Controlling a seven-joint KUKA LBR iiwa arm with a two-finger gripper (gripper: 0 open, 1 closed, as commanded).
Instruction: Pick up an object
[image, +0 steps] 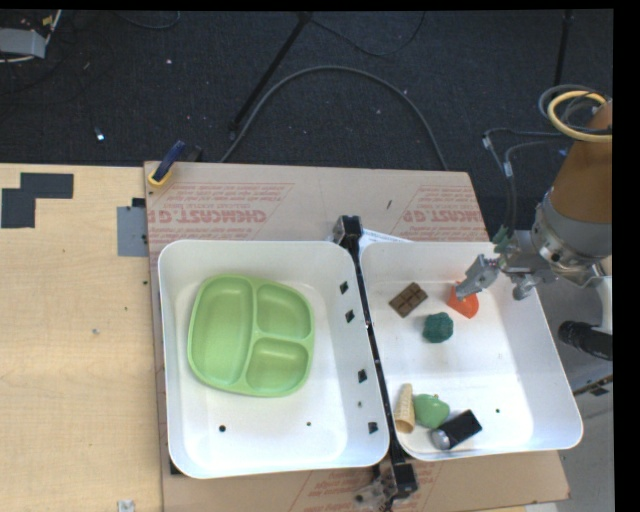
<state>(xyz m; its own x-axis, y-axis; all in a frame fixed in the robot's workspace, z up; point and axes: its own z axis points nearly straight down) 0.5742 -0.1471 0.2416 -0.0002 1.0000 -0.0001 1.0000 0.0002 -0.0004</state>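
My gripper (501, 281) hangs over the far right part of the right bin (520, 370). It is open, and nothing sits between its fingers. An orange object (466, 303) lies on the bin floor just below and left of the left finger (481, 273); whether they touch is unclear. A dark green lump (437, 327) lies a little left of the orange object. A brown ridged block (407, 298) rests farther left, near the divider.
At the right bin's front lie a tan cone (403, 407), a light green piece (431, 410), a black block (461, 427) and a small silvery thing (440, 438). The left bin (180, 400) holds a green divided plate (250, 335). Cables run behind the bench.
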